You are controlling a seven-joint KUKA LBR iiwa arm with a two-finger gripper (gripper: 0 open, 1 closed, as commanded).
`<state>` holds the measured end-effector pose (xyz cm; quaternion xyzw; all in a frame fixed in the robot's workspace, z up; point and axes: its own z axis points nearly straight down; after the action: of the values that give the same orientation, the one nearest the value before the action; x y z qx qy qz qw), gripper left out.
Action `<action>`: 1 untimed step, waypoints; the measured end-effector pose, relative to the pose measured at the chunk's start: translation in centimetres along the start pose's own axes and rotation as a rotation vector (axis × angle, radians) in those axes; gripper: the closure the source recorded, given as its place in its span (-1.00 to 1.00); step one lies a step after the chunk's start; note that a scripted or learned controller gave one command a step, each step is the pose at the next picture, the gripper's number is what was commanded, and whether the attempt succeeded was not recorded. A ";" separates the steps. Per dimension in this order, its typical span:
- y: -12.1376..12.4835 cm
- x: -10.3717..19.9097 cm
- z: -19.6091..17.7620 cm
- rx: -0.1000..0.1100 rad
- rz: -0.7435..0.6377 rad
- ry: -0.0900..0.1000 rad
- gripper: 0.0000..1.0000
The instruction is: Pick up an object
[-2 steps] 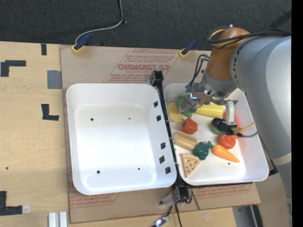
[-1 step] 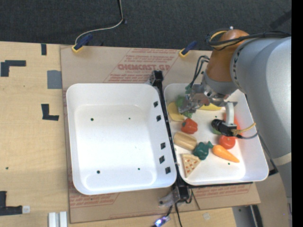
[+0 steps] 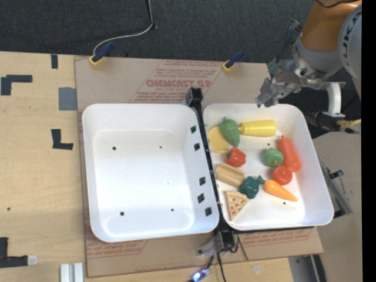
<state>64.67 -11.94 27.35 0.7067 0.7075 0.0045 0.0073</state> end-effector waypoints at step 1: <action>1.5 10.2 -22.7 -0.002 -0.009 0.005 1.00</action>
<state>65.79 -1.64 50.02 0.7036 0.7106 0.0068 0.0063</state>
